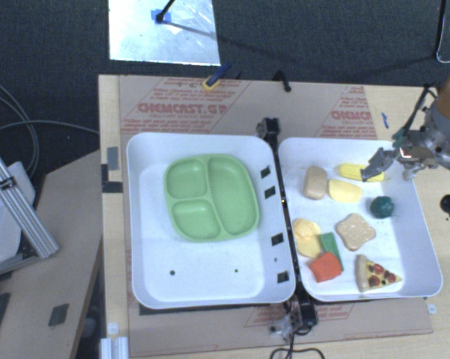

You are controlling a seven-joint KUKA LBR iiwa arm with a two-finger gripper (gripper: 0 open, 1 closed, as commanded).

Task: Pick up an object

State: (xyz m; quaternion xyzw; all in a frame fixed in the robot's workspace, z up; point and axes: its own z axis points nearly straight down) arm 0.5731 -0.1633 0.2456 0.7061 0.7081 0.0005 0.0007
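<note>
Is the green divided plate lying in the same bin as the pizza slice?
No, the green divided plate lies alone in the left bin, while the pizza slice lies in the right bin among the other toy foods.

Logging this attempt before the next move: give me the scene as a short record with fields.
left bin: green divided plate
right bin: banana, tan potato-like piece, yellow lemon-like piece, dark green ball, bread slice, pizza slice, red, green and yellow pieces near the divider
gripper: over the right bin's far side, by the banana
held: nothing visibly between the fingers
</note>
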